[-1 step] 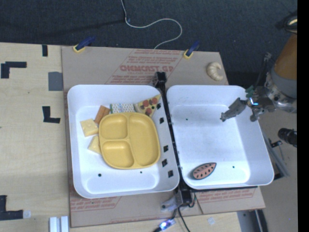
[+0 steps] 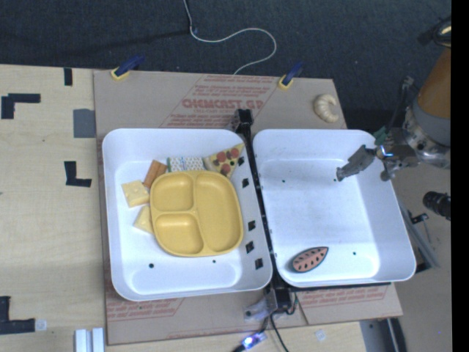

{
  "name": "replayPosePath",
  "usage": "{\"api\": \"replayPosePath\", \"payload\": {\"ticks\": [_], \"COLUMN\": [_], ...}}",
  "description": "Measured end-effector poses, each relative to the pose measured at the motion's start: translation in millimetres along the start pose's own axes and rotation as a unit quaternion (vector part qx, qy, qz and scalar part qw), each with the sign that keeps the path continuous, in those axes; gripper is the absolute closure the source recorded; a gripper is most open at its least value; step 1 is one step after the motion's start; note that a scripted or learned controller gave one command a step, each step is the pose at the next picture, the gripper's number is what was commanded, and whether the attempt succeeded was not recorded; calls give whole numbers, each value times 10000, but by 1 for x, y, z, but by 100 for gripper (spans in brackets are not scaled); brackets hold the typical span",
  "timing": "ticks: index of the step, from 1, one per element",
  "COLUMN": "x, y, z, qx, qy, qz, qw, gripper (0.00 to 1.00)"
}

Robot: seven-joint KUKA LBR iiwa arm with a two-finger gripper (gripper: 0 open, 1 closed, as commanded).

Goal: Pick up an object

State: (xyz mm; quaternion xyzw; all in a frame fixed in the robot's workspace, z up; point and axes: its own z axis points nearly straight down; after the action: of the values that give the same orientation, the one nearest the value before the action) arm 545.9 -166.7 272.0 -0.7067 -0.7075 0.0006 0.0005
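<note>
A brown oval toy [image 2: 309, 259] with dark marks lies near the front edge of the right bin [image 2: 366, 270]. The left bin [image 2: 124, 270] holds a yellow divided plate [image 2: 196, 213]. Behind and left of the plate lie several small food toys: a pizza slice [image 2: 226, 158], a tan cracker [image 2: 135, 193] and an orange-brown stick [image 2: 154, 172]. My gripper [image 2: 368, 167] hangs over the right bin's back right corner, far from the oval toy. It is open, with nothing between its fingers [image 2: 352, 164].
A beige lump [image 2: 327, 107] sits on the cardboard behind the right bin. Clamps [image 2: 292, 72] hold the cardboard's back edge, and a white cable [image 2: 234, 35] loops behind it. The bins' shared wall [image 2: 253, 196] runs down the middle.
</note>
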Motion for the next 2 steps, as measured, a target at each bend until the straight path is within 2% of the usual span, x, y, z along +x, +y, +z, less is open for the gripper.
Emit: {"api": "replayPosePath", "payload": {"ticks": [2], "x": [14], "y": [8], "z": [105], "qx": [15], "qy": [-1], "qz": [-5], "qw": [10000], "gripper": [0]}}
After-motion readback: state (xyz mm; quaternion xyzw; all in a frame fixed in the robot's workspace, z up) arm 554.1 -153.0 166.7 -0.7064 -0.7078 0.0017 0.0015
